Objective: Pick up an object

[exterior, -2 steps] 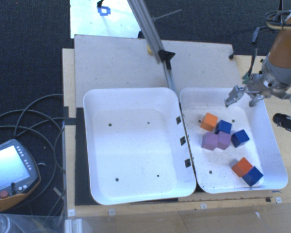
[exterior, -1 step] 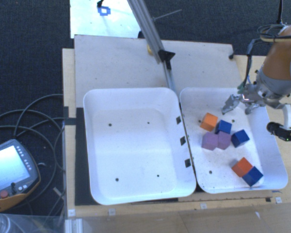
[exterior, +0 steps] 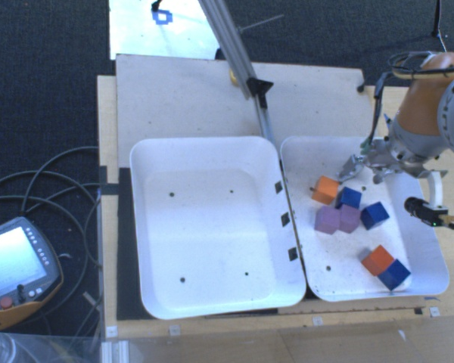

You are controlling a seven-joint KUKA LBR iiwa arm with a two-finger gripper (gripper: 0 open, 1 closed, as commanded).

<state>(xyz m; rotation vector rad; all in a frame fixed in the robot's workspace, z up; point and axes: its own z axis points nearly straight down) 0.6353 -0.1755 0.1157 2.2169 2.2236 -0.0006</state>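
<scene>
My gripper [exterior: 365, 166] hovers over the right bin's [exterior: 420, 237] far edge; I cannot tell its state. The nearest block, an orange block [exterior: 326, 190], lies just below it, apart.

Dark carpet [exterior: 45, 66] — pale wooden bench [exterior: 181, 97]

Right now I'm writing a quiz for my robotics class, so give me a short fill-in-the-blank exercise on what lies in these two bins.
1. All the blocks lie in the ____ bin of the camera view.
2. The gripper hangs over that bin's ____ edge.
3. The orange block nearest the gripper touches a ____ block.
4. The number of purple blocks is ____.

Missing words: right; far; blue; two
</scene>
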